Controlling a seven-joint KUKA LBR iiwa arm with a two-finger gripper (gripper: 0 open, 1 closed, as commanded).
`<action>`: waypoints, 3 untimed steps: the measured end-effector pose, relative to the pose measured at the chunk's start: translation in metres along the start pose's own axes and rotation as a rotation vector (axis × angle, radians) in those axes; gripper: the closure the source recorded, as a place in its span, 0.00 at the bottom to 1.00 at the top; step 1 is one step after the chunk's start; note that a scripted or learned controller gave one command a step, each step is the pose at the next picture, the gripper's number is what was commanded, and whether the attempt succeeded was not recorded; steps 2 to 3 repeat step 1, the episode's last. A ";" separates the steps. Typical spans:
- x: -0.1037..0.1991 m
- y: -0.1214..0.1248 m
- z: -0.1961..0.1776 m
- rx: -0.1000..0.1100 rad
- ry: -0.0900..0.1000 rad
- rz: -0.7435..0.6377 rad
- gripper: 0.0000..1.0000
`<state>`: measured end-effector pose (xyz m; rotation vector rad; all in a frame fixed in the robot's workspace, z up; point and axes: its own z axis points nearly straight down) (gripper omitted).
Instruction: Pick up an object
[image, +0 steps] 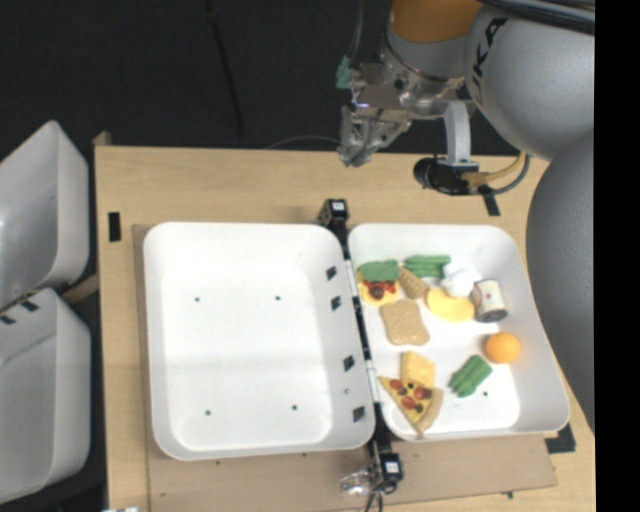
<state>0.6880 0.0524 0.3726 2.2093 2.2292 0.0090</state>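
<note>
Two shallow white bins sit side by side on the worktop (120, 300): the left bin (250, 330) at nine o'clock of the scene, the right bin (520, 400) at three o'clock. In the right bin lie toy foods: a slice of bread (404, 322) near its middle, a pizza wedge (412, 398) at its six o'clock, an orange (502, 347) at three o'clock, a yellow piece (450, 306) and a small can (489, 299) toward one o'clock, and green pieces (427, 265) along the twelve o'clock side. Another green piece (469, 375) rests at five o'clock, just below the orange. The jaws (358, 145) hang at twelve o'clock of the scene, above bare worktop beyond the bins and well apart from the foods; nothing shows between them, and I cannot tell how wide they stand.
</note>
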 end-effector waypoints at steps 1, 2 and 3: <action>0.067 0.002 -0.049 -0.003 0.000 0.001 1.00; 0.067 0.002 -0.049 -0.003 0.000 0.001 1.00; 0.067 0.002 -0.049 -0.003 0.000 0.001 1.00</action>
